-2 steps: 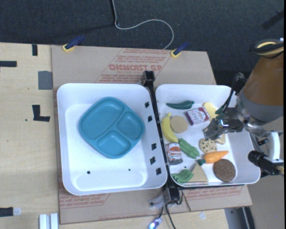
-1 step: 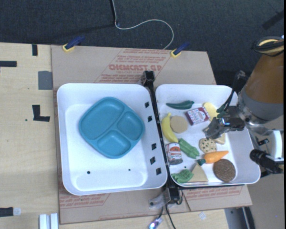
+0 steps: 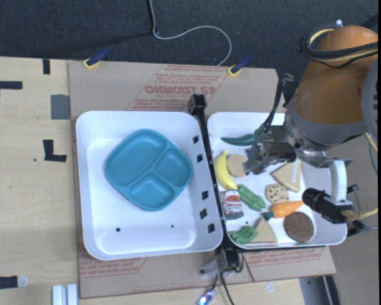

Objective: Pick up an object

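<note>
A blue tray (image 3: 149, 168) with three compartments lies in the left bin (image 3: 92, 189), a little toward that bin's 10 o'clock, turned like a diamond.

The right bin (image 3: 335, 237) touches the left one along a black-clipped seam and holds a scatter of toy food. At its 9 o'clock a banana (image 3: 223, 171) runs along the left wall; just at the banana's 5 o'clock stands a small can (image 3: 232, 204). Between them a green pod (image 3: 251, 197) slants toward 4 o'clock. At the bin's 7 o'clock sit a leafy green piece (image 3: 243, 235) and a tan wedge (image 3: 265, 232), touching. A dark green pepper (image 3: 244, 138) lies near 11 o'clock.

The gripper (image 3: 261, 159) hangs over the bin's middle, just beside a pale round piece (image 3: 235, 166) — whether its fingers are spread or closed I cannot tell, and nothing shows between them.

Further right: a speckled cookie (image 3: 276, 192), a carrot (image 3: 286, 209) at its 5 o'clock, a cheese wedge (image 3: 288, 175) at its 1 o'clock, and a brown patty (image 3: 299, 226) near the bin's 5 o'clock — just beside the carrot.

The arm (image 3: 333, 88) looms at 2 o'clock.
</note>
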`<state>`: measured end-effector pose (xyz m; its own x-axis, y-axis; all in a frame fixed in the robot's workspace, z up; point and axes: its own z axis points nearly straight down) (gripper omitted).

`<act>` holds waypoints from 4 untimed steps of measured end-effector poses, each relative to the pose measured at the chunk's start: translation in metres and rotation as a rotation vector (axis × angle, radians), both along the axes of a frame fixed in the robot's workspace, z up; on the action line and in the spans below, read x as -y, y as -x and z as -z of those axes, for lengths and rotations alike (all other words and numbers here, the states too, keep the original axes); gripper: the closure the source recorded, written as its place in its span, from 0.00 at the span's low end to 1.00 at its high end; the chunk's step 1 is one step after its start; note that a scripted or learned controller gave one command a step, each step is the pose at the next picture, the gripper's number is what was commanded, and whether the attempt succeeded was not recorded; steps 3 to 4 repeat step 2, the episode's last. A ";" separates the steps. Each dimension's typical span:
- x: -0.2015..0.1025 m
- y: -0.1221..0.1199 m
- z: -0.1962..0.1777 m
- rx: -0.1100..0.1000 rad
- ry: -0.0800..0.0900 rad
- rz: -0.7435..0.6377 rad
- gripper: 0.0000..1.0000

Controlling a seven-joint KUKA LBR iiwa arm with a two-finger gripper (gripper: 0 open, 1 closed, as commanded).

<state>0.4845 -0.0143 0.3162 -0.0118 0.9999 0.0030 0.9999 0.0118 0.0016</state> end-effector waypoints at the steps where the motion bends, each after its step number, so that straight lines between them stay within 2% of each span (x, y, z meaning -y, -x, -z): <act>1: -0.039 -0.038 0.068 -0.010 0.003 0.007 1.00; 2: -0.069 0.001 -0.046 0.005 0.001 0.006 1.00; 4: -0.069 0.001 -0.046 0.005 0.001 0.006 1.00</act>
